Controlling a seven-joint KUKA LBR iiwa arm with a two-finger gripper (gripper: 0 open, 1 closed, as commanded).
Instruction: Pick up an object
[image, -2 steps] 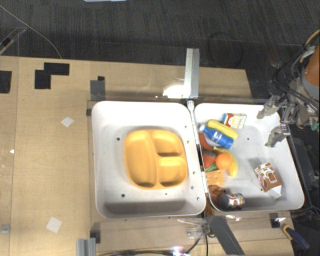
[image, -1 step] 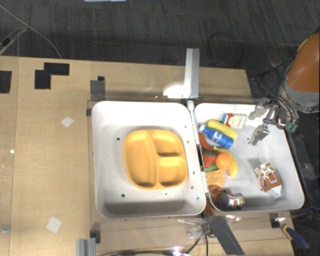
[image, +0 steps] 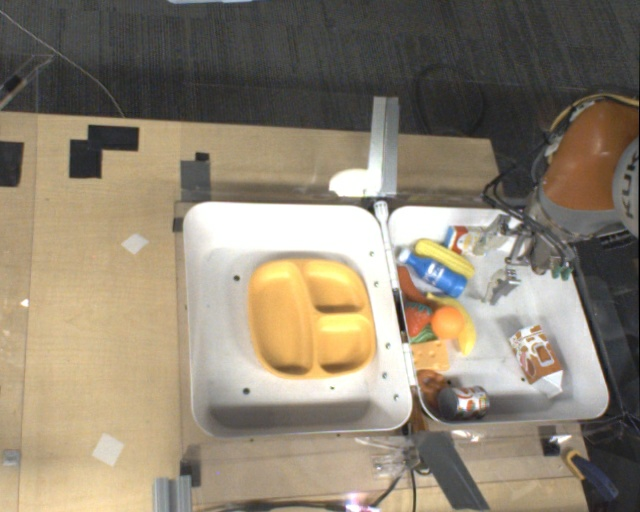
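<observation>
While the arm (image: 590, 165) reaches in from the right, its grey body and orange band sit over the upper right corner of the right bin (image: 585, 345), and the gripper (image: 505, 262) hangs low over that bin's upper part. Its fingers (image: 499, 288) are small and partly lost against the white floor, so I cannot tell whether they stand apart or together; nothing shows between them.

The things to be picked lie mostly along the left side of the right bin. A blue bottle (image: 436, 273) lies tilted near the top left, with a yellow banana-shaped piece (image: 443, 255) touching its upper edge. Just beside the gripper, to its left, a small red and white item (image: 458, 239) lies against the top wall; what it is, I cannot make out. Below the bottle lies a strawberry-like red piece (image: 418, 318), and an orange ball (image: 449, 322) lies just beside it, with a yellow piece (image: 467, 340) touching its right side. Under those is an orange wedge (image: 432, 354) that may be a cheese slice. At the bin's lower edge a dark can (image: 462, 402) lies on its side. Well apart from that cluster, a small brown and white carton (image: 535, 355) rests tilted on the right side of the floor.

The left bin (image: 215, 300) bears a yellow divided tray (image: 310, 315) with three compartments, lying flat in its middle. Both bins rest on a wooden bench (image: 90, 330).
</observation>
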